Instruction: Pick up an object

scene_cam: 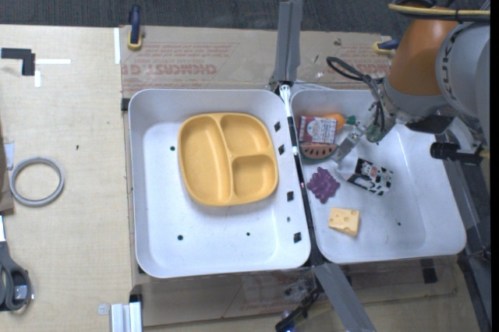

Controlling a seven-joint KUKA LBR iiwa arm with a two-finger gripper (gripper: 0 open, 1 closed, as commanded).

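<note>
Dark carpet up top, pale wood bench (pixel 62 245) below w/ cardboard sheet (pixel 195 58) under two white bins. Left bin (pixel 156 245): yellow divided plate (pixel 228 159), three compartments, lying flat near bin centre, nothing on it. Right bin (pixel 421 237) has the goods: red-and-white packet (pixel 316 130) at its back-left w/ an orange item (pixel 334 120) just behind it, purple lumpy piece (pixel 322 183) near the left wall, yellow cheese wedge (pixel 344 220) w/ holes nearer the front, black-and-white spotted toy (pixel 369 175) approx mid-bin. Arm (pixel 437 58) comes in from right, orange band showing, cables looped over it. Tool (pixel 348 145) hangs low over the right bin, tip between packet and spotted toy, just beside both; can't tell if it touches either, and can't tell whether it's clenched or released, too small and blurry. Nothing seen gripped. Off to the left on bench: grey ring (pixel 35 181), scissors (pixel 14 285) at the edge, blue-handled clamp (pixel 135 26) at the cardboard's back corner.
</note>
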